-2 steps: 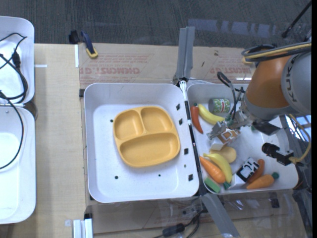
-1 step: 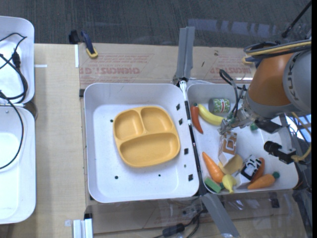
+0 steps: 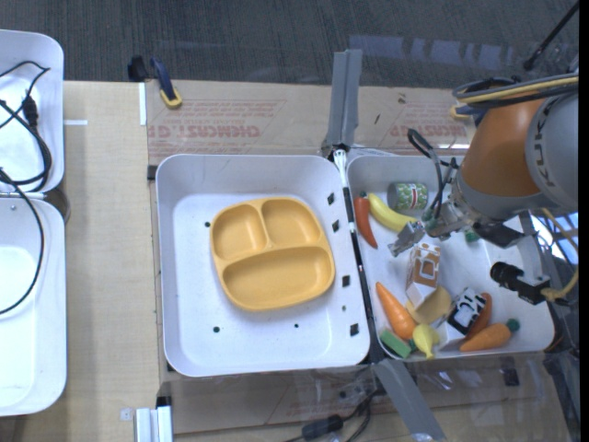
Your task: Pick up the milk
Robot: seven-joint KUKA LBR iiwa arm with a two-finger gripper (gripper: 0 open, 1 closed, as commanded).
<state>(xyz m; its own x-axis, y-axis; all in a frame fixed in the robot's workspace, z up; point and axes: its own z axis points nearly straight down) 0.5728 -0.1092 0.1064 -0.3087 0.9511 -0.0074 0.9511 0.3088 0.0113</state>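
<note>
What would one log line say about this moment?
arm over right bin | pincer above milk carton | milk not lifted | yellow plate in left bin

The grey arm [image 3: 552, 145] is reaching in from the right side, with its orange band [image 3: 497, 150] sitting above the wrist. The gripper [image 3: 416, 236] is pointing down and to the left, low over the right bin.
</note>
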